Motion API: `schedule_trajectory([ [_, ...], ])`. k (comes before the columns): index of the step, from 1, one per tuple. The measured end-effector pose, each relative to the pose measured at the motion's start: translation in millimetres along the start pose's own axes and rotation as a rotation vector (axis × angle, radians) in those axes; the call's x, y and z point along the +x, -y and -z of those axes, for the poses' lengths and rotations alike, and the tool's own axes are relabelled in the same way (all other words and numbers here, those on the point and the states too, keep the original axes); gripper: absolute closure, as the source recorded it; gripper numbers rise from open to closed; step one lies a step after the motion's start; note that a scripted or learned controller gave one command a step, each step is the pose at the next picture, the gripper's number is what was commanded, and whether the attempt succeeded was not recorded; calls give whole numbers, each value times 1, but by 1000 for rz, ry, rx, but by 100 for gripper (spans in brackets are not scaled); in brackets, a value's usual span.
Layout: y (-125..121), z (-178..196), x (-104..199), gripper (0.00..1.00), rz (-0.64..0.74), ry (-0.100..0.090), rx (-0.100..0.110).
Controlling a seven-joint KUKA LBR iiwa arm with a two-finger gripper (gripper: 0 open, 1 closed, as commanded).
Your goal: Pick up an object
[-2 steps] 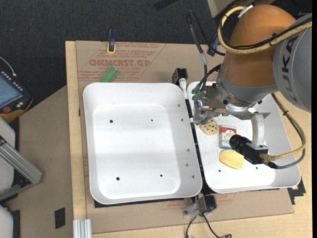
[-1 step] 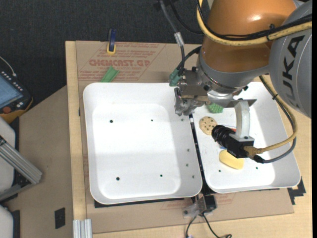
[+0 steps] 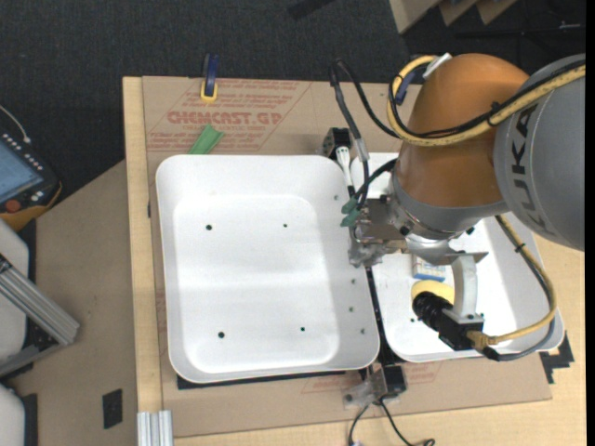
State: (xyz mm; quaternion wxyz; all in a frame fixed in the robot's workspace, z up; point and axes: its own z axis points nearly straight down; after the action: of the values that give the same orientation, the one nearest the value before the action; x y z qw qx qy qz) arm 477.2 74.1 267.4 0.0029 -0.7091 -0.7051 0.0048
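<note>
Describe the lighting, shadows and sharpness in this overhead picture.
Camera view: even, soft light, with the left bin bright white but not blown out; faint shading along its raised inner floor; the arm throws a shadow over the right bin, dimming what lies there; a dull sheen on the orange band; the cardboard lettering reads sharp, while the gripper area looks slightly soft.

Robotics lab: KUKA arm [image 3: 465, 147], white bins [image 3: 251, 268], cabling.

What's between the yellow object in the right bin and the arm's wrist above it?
In the camera view, a small white-and-blue item lies in the right bin, between the yellow object and the arm's wrist.
</note>
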Motion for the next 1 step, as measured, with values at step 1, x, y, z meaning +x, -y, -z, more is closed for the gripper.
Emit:
schedule_trajectory([
  [1,-2,-32,-25,100,2,-2,-5],
])
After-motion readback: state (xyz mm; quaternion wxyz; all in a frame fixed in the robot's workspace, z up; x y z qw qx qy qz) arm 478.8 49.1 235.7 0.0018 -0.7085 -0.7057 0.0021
